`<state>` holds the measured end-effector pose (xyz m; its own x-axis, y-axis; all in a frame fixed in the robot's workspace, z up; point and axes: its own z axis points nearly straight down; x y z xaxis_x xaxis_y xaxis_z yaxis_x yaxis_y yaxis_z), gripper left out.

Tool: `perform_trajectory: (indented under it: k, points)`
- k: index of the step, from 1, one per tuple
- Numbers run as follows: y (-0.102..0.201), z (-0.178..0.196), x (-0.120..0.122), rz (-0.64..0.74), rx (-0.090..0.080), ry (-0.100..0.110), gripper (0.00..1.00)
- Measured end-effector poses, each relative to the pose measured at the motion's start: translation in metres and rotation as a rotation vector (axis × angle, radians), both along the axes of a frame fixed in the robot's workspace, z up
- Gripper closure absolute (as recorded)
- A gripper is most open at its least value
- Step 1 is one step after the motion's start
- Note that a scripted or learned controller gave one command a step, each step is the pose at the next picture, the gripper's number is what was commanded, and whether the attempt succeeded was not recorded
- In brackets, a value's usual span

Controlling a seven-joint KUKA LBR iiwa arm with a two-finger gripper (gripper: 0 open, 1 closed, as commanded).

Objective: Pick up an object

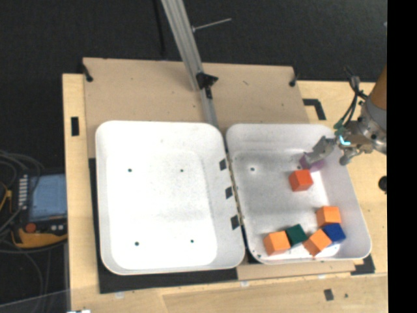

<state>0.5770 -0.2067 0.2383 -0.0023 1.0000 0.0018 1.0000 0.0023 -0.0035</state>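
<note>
Hovering above the red block (300, 180), the fingers' (319, 152) grip state is impossible to tell.

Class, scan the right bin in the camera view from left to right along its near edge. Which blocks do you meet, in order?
Orange block → green block → orange block → blue block.
</note>
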Motion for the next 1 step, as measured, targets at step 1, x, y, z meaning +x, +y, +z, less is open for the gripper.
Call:
perform_trajectory:
  k: [1]
  points:
    - [-0.0001, 0.0027, 0.0009, 0.002, -0.002, -0.004, 0.0]
